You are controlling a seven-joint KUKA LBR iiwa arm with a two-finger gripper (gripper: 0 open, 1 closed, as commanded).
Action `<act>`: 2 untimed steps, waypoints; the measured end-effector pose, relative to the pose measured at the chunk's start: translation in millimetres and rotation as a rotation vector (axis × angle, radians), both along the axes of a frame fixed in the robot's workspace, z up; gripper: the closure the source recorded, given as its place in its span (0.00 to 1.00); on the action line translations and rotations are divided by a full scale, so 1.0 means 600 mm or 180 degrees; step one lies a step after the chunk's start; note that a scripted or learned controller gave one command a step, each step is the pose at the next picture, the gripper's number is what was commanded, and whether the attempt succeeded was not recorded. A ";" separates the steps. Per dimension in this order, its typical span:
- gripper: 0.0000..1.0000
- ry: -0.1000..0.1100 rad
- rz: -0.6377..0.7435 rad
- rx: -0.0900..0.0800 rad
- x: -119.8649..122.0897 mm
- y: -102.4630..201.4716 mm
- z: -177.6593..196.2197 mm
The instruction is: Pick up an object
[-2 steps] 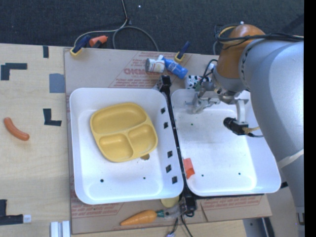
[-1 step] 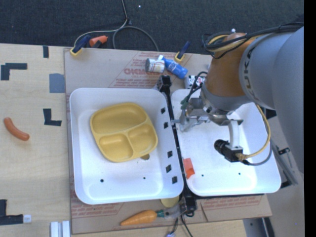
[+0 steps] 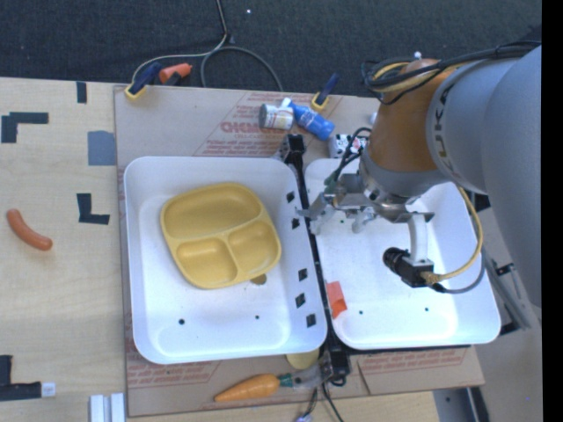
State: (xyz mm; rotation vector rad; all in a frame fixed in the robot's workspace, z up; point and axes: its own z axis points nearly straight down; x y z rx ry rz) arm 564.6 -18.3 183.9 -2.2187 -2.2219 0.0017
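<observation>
The arm (image 3: 457,121) looms large on the right, grey shell and orange band right up under the camera, and it reaches in over the right bin (image 3: 440,323). The claw (image 3: 345,211) hangs low above that bin's far left corner, just beside the wall the two bins share. Is it wide or narrow? From this angle I cannot tell, and nothing shows in its grip.

Over in the left bin (image 3: 211,323) sits the plate (image 3: 220,233): yellow, three compartments, lying flat and turned at a slant, well apart from the claw with the bin wall between them. A small brown bit (image 3: 257,280) peeks out from under the plate's near edge, possibly a separate thing, though too little of it shows to say.

An orange tag (image 3: 336,299) sits on the wall between the bins. Out on the table (image 3: 53,323), a carrot (image 3: 249,388) lies just beyond the near rim of the left bin, a sausage (image 3: 29,230) rests far off to the left, and a white and blue bottle (image 3: 295,117) lies on its side behind the bins.
</observation>
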 end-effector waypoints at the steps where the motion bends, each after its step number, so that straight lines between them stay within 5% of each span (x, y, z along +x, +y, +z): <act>1: 0.00 -0.0019 -0.0019 -0.0016 0.070 -0.134 0.042; 2: 0.00 -0.0016 0.0002 -0.0014 0.091 -0.133 -0.175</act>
